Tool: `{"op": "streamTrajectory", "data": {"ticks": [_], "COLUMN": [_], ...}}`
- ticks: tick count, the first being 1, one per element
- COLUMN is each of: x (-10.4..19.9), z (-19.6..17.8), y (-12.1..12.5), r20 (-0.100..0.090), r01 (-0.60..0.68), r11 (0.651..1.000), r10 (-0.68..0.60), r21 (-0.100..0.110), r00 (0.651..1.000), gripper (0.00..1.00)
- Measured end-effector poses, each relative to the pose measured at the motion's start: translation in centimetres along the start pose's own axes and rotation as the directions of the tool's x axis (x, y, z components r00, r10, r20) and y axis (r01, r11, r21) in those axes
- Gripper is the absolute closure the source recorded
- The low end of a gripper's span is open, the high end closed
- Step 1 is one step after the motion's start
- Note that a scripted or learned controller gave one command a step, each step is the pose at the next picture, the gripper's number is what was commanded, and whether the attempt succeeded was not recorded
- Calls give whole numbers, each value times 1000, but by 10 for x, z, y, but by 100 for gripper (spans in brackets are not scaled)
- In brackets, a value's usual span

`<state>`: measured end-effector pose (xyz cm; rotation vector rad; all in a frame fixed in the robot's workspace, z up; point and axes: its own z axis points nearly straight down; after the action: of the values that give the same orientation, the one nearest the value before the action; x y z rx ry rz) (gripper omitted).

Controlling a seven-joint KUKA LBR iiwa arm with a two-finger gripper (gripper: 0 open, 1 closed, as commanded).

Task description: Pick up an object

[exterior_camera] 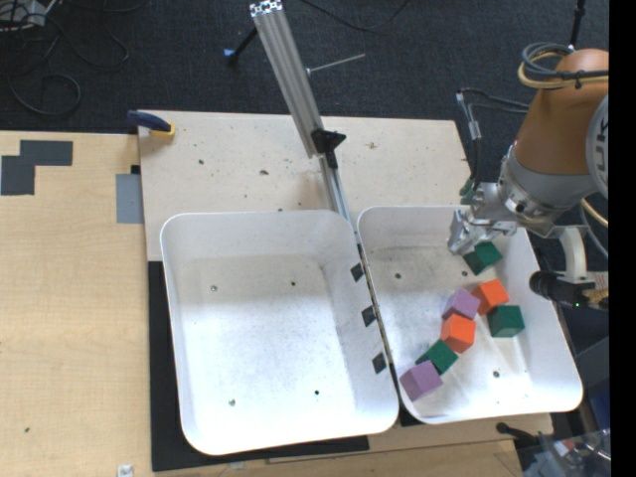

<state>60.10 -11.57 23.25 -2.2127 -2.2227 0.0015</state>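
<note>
The end effector (475, 238) hangs over the far part of the right bin (556, 391), and a dark green block (485, 257) sits right at its tips, touching or nearly so; whether the fingers are spread or closed around that block cannot be told from this slanted overhead view. Just nearer the camera than the end effector lies an orange block (493, 294), with a purple block (463, 303) beside it toward the left and a second green block (507, 320) a little further on toward the right. Beyond those, still nearer the camera, a second orange block (458, 332) touches a third green block (437, 357), and a second purple block (420, 379) lies at the end of this loose diagonal row, close to the bin's left wall. Farther left of the end effector, past the divider between the two, is the left bin (199, 241). Both bins rest on the pale counter (238, 162). A slanted aluminium rail (290, 73) rises from the counter behind the bins, left of the end effector. The grey arm with its orange band (561, 117) reaches in above the end effector from the right.
</note>
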Motion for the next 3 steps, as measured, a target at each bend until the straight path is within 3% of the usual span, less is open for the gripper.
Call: {"op": "streamTrajectory", "data": {"ticks": [2,3], "x": [92,144], "z": [12,1], "y": [-21,-26], "r20": [0,1], "r01": [-1,0], "r11": [1000,1000], "r10": [1,0], "r21": [1,-3], "r00": [1000,1000], "gripper": [100,100]}}
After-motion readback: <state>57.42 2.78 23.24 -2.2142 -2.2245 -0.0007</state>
